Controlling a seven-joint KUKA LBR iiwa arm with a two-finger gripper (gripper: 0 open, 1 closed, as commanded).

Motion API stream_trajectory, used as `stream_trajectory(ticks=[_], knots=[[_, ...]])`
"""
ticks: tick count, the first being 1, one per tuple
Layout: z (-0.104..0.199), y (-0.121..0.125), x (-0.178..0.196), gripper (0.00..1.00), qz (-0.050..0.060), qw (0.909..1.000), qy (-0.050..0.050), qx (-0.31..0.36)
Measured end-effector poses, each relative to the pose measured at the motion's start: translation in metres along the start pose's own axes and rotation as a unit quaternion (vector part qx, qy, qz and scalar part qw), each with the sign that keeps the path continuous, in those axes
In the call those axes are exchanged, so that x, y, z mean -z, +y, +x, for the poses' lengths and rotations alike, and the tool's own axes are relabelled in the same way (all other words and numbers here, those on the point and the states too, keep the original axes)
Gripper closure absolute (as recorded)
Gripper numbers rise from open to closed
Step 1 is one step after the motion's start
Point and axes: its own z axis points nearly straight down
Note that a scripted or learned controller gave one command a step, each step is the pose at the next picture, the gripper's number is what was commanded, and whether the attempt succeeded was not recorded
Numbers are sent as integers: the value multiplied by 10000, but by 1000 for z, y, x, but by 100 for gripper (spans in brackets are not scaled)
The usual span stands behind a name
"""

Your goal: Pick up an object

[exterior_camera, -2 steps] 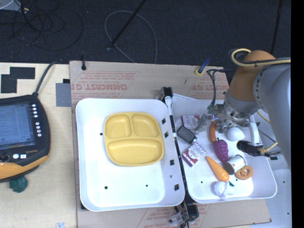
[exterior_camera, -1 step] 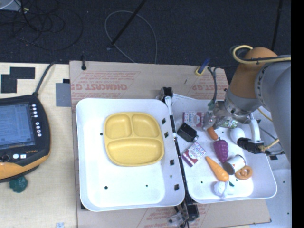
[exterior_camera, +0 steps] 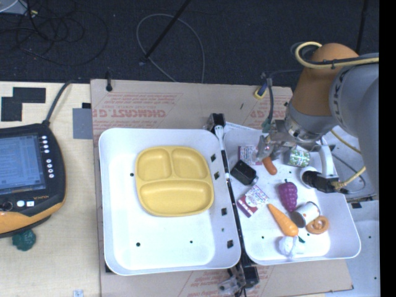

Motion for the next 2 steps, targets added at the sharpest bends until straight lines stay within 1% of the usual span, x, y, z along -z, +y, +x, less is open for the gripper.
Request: stream_trajectory(ticks=[1, 2], knots=[[54, -48, 24, 100, 15, 10000, -1, -2], [59, -48, 66, 100, 6, 10000, -5, -1]])
